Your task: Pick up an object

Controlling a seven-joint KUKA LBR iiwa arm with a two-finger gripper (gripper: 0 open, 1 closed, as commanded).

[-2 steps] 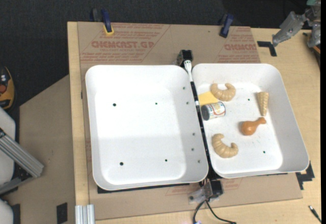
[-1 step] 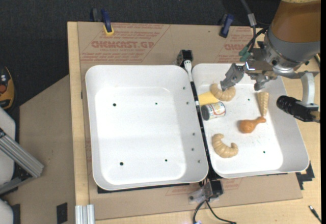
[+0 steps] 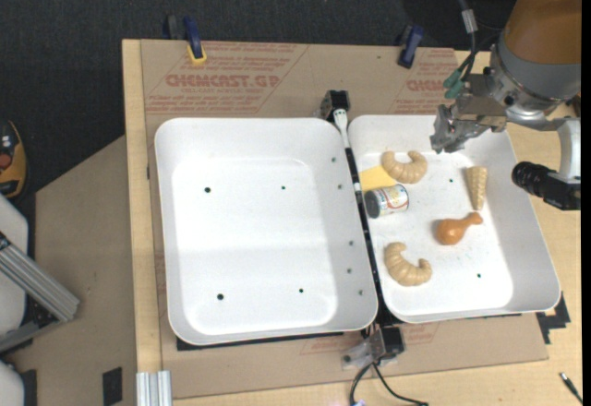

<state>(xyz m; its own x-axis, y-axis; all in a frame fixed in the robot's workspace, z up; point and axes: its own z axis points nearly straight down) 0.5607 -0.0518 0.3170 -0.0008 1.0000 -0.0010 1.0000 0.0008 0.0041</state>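
Camera view: arm came in from the right, upper part cut off by the top edge, orange band partly out of frame. Gripper hung over the far edge of the right bin, just beyond the upper croissant. Couldn't tell the state of the pincer: the tips were dark, small and blurred against the bin wall. Nothing visibly between them.

Right bin held 6 things: upper croissant near the far side, a yellow piece mostly tucked under it and the can, a small can lying on its side touching the divider side, an ice cream cone toward the right, a drumstick-shaped toy in the middle, and a lower croissant near the front. Can label unreadable. Yellow piece's shape couldn't be made out.

Left bin was white with 4 dark dots on the floor.

Both bins sat side by side on a brown board with reddish print, partly legible. 2 blue clamps held the board's far edge. A black fitting sat at the far end of the seam between bins, another with wires at the near end. Dark carpet beyond the board. Aluminium extrusion at lower left, cut off by the frame. A black cylindrical part stuck in from the right edge, identity unclear
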